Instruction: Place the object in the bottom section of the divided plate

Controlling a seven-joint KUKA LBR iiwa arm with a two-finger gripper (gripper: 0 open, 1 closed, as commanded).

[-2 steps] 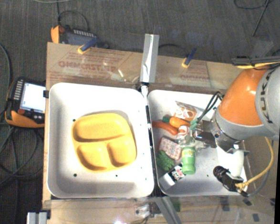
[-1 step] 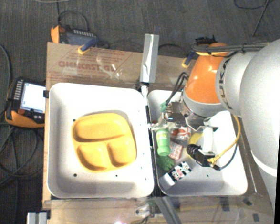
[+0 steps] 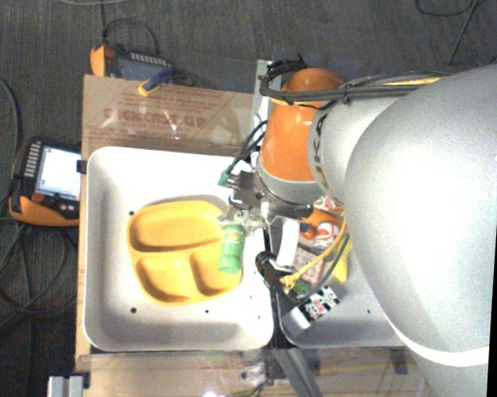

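A yellow divided plate lies in the left white bin, with one long section at the top and two smaller ones below. My gripper hangs over the plate's right rim, shut on a small green bottle with a pale cap. The bottle stands about upright, its lower end over the right-hand lower section, near the rim. Whether it touches the plate I cannot tell. The grey arm with its orange band covers much of the right side.
The right bin holds several packets, among them an orange and white one, a yellow item and a black and white one. A cardboard sheet lies behind the left bin.
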